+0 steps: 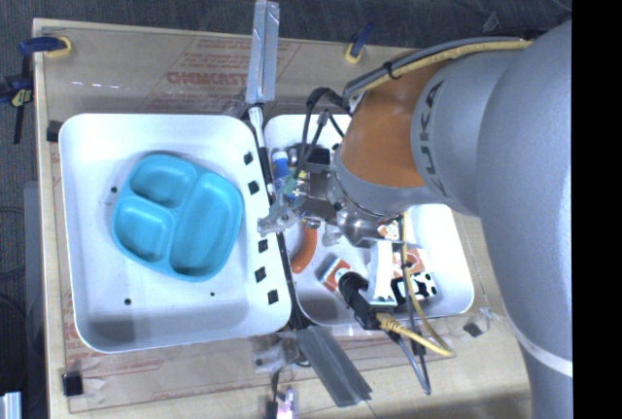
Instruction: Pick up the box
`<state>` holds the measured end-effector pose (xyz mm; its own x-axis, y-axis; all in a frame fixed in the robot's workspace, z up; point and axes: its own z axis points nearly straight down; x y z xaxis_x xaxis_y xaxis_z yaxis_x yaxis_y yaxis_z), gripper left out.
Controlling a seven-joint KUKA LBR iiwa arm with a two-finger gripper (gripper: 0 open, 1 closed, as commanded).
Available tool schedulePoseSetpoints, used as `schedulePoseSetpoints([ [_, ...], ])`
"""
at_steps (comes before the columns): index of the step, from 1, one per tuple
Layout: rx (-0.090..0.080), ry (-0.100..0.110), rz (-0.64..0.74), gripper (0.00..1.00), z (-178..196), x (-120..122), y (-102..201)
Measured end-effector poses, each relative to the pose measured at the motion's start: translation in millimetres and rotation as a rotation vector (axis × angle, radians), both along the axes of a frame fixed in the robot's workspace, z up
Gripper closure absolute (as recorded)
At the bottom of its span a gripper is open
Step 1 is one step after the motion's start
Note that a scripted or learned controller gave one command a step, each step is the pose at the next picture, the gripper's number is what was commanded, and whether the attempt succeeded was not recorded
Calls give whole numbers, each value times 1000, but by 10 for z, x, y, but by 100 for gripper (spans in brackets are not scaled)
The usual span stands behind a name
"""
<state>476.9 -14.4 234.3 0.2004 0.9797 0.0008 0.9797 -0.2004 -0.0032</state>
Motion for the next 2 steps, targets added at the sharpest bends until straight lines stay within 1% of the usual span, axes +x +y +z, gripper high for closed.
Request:
schedulePoseSetpoints([
  [1,0,3,-102,0,-528,-13,-908],
  [2,0,-15,30,0,-1367,45,-1223],
])
